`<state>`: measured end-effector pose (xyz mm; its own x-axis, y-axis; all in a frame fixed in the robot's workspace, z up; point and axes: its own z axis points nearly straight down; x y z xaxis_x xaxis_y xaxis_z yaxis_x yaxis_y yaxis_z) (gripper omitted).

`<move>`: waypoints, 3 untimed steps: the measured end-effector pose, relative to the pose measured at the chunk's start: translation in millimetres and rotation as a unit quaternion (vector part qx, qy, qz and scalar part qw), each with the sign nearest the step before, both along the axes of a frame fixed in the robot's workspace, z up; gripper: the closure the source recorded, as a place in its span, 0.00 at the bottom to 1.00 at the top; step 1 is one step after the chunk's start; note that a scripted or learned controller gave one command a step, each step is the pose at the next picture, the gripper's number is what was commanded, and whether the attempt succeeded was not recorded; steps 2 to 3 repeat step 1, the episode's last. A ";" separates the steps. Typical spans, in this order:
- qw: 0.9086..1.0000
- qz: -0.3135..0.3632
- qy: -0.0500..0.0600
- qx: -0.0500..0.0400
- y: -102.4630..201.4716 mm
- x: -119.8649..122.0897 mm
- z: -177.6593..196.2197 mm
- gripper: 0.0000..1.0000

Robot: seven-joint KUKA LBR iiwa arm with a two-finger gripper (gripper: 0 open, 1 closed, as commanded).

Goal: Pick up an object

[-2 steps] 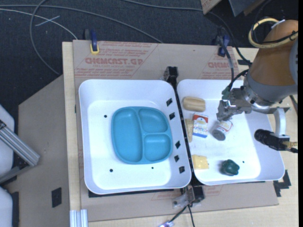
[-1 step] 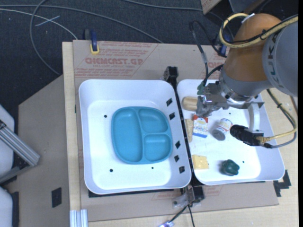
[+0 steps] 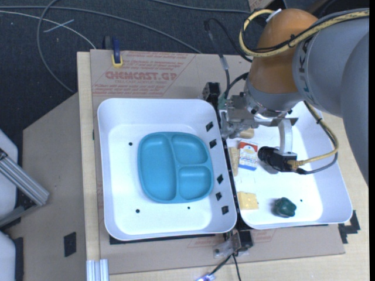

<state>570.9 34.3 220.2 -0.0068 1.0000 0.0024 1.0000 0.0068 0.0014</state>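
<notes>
Two shallow white bins are seen side by side on the desk (image 3: 146, 70), which is covered by a brown board with red printing. In the left bin (image 3: 115, 134) a blue divided plate (image 3: 174, 167) is laid flat near the middle, with three compartments facing up. The grey arm (image 3: 337, 57) is reached in from the right, its orange band (image 3: 286, 29) being held above the far part of the right bin (image 3: 319, 196). The gripper (image 3: 241, 123) is positioned low over the far left corner of that bin, close to the wall shared by the two bins; whether it is released or clenched cannot be told, and nothing is seen grasped in it. Just on the near side of the gripper a small carton (image 3: 248, 156) with red, white and blue print is lain on the bin floor, with a pale tan piece (image 3: 234, 158) beside it on the left. Nearer still, a yellow block (image 3: 248, 201) is placed by the left wall, and a dark green lump (image 3: 285, 207) is set to its right, apart from it.
</notes>
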 end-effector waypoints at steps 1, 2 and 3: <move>1.000 0.000 0.000 0.000 52.5 11.8 -8.9 1.00; 1.000 0.000 0.000 0.000 52.5 11.8 -8.9 1.00; 1.000 0.000 0.000 0.000 52.5 11.8 -8.9 1.00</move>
